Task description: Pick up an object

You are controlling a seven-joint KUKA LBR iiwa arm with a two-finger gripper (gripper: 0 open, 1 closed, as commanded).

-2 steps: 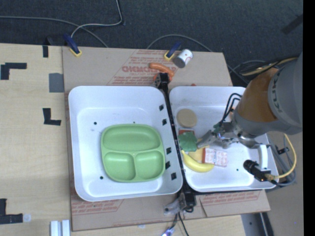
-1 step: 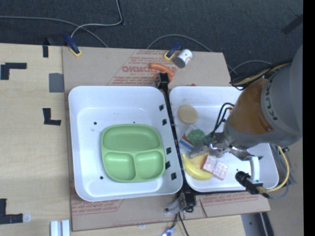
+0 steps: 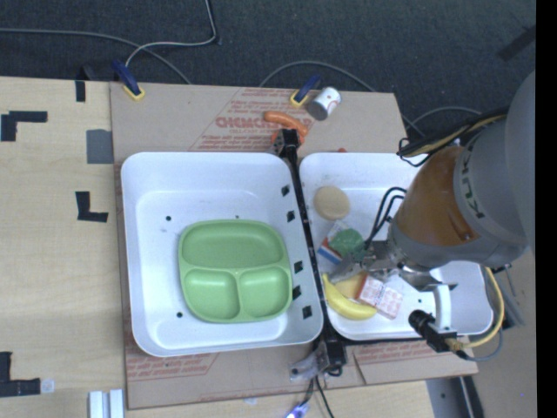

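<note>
1. so, starting at the left on my feed, the left shallow white bin [image 3: 148,190] holds a pale green plastic divided tray [image 3: 234,268], lying flat near the bin's middle with three compartments facing up.
2. next, the right shallow white bin [image 3: 470,307] sits touching the left one along the centre seam.
3. in its left part i see a round tan disc-shaped object [image 3: 332,203] towards the far side, a small green crumpled item [image 3: 348,240] just below it, and a little red and blue packet [image 3: 330,254] beside that.
4. a yellow banana [image 3: 346,301] lies curved along the near-left corner, touching a red and white patterned packet [image 3: 380,297].
5. the two-finger gripper [image 3: 376,264] hangs low over this cluster, just above the banana and packet; i cannot tell its opening or whether it grips anything.
6. the grey arm with its orange band [image 3: 439,203] covers the bin's right side.
</note>
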